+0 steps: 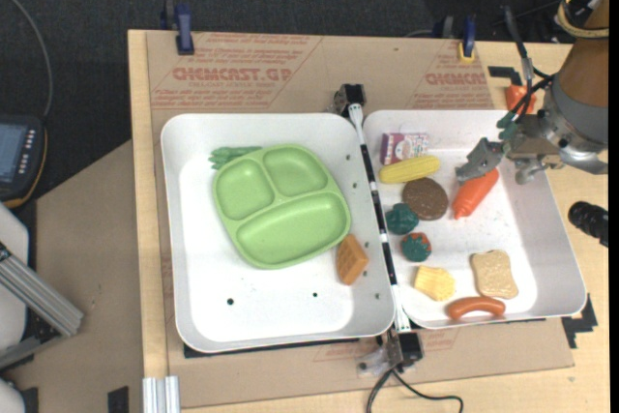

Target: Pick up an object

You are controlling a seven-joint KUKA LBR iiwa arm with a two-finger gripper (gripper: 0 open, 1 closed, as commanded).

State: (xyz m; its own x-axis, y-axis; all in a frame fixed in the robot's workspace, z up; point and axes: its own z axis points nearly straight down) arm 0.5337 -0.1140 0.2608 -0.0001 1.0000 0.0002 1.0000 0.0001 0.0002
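While over right bin (551, 208), claw (481, 165) touches carrot (476, 193) (grip, finger spread: cannot tell).

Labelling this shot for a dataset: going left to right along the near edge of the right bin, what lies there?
Yellow cheese wedge → sausage → slice of bread.

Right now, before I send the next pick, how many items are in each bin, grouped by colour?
Green: 3 - divided plate, two broccoli pieces
Yellow: 2 - corn, cheese wedge
Orange/red: 2 - carrot, sausage
Brown/tan: 3 - patty, bread slice, pastry
Purple: 1 - box
Total: 11 (left bin 2, right bin 9)
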